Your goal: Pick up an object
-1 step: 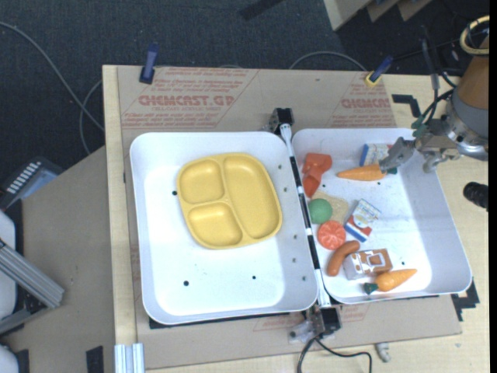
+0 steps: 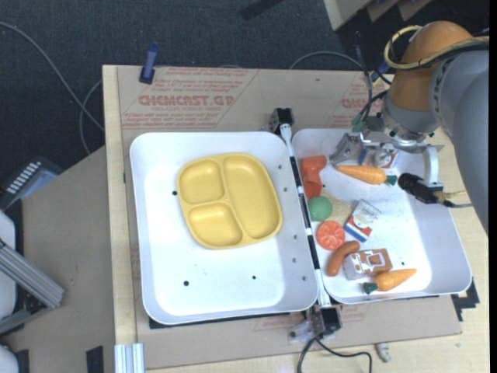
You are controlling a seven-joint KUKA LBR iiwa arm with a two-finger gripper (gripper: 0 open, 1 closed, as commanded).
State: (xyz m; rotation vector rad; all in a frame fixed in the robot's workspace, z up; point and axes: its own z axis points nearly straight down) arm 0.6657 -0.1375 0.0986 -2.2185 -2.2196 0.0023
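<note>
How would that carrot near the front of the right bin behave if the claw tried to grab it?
The carrot looks like smooth moulded plastic, so probably stiff and light. Its rounded, tapering body might slip from the gripper or roll aside if nudged. It lies close beside a small carton, which may crowd a grasp.

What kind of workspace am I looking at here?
Likely a robotics lab grasping bench: two white bins on a plywood board, toy food like a carrot, loose cables over dark carpet.

Dark carpet floor (image 2: 70, 22) — stray cables (image 2: 46, 61)
</note>
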